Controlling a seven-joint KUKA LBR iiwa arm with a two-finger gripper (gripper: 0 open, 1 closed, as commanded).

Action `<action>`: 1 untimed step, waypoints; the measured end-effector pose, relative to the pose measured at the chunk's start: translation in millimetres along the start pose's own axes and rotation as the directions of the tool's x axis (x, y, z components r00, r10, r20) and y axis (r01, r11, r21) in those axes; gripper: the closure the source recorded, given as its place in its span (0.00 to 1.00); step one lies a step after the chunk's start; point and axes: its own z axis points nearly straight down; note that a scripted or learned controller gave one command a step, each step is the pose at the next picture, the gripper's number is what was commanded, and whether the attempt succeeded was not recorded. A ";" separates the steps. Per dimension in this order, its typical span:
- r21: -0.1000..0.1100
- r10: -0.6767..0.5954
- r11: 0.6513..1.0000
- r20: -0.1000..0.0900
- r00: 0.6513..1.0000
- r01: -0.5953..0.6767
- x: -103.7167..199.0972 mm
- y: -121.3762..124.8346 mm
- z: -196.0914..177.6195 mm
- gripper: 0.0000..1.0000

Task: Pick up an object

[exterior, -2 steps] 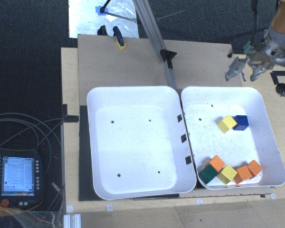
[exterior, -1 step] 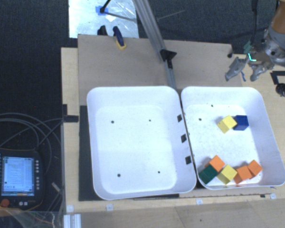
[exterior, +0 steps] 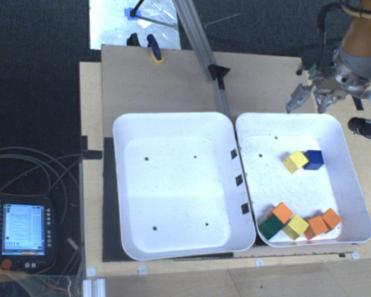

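Observation:
The right bin [exterior: 352,184] holds several small blocks. A yellow block [exterior: 294,161] touches a blue block [exterior: 313,159] near its middle. By the front edge sit an orange block [exterior: 282,213], a green block [exterior: 271,227], a second yellow block [exterior: 295,227] and two more orange blocks [exterior: 323,222]. My gripper [exterior: 311,99] hangs above the bin's far rim, at the upper right, fingers spread open with nothing between them.
The left bin [exterior: 173,184] lies beside the right one, joined by black clips [exterior: 238,179]. A grey pole [exterior: 198,33] slants across the far bench. A handheld pendant [exterior: 21,231] with cables lies at the lower left, off the bench.

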 end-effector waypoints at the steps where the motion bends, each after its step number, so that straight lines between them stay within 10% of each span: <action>1: 0.001 -0.001 1.000 -0.001 1.000 0.001 6.4 -3.7 44.3 0.00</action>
